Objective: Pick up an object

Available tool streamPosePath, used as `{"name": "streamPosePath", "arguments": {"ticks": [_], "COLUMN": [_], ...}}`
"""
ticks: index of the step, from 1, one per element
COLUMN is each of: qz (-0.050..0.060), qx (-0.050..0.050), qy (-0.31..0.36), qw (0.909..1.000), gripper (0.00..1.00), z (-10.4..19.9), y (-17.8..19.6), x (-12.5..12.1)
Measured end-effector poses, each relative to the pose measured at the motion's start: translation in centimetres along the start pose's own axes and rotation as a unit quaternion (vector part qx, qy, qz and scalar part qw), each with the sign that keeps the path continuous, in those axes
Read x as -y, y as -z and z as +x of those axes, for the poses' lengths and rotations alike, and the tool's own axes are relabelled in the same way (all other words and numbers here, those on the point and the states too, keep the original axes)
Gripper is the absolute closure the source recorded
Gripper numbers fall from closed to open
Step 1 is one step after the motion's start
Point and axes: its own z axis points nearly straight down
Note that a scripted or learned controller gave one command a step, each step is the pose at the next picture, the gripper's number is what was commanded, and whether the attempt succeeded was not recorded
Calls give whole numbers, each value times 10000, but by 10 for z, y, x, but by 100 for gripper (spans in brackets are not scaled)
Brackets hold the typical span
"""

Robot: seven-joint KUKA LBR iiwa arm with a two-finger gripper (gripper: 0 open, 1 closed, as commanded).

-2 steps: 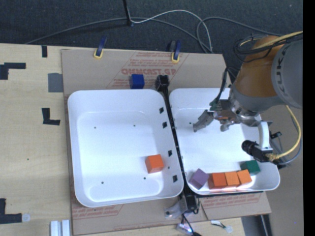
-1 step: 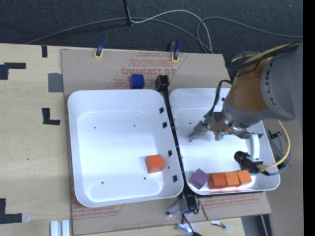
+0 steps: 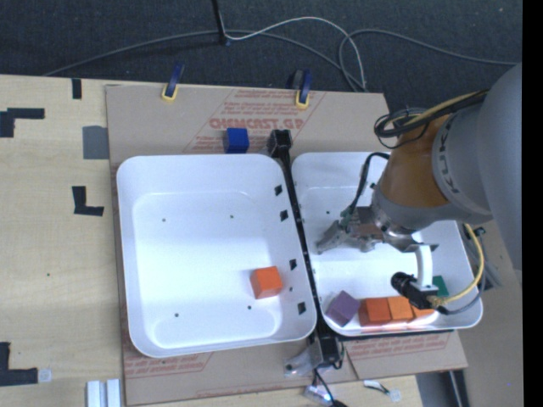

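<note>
My gripper [image 3: 333, 236] hangs over the left-middle of the right bin [image 3: 339, 172], pointing toward the divider. Its fingers look open, and nothing sits between them. Along the right bin's front wall lie a purple block [image 3: 342, 308] and two orange blocks [image 3: 374, 312] [image 3: 399, 309] side by side. A green piece [image 3: 438, 285] shows just behind the arm's black fitting. An orange cube [image 3: 266, 281] rests alone in the left bin [image 3: 170, 185], toward its front right. The gripper is well behind the row of blocks and touches none of them.
A blue cube [image 3: 237, 139] sits outside the bins on the cardboard behind the left bin. A black clamp [image 3: 278, 142] marks the back end of the divider between the bins. Cables [image 3: 462, 291] loop from the wrist over the right bin's right side.
</note>
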Motion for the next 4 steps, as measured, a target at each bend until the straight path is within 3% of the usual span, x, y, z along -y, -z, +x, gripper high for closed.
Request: {"name": "streamPosePath", "arguments": {"ticks": [1, 4], "qz": [-11, -34], "qx": [-1, 2], "qy": [1, -1], "qw": [10000, 10000], "gripper": [100, 100], "z": [0, -7], "y": [11, 180], "x": [-1, -11]}}
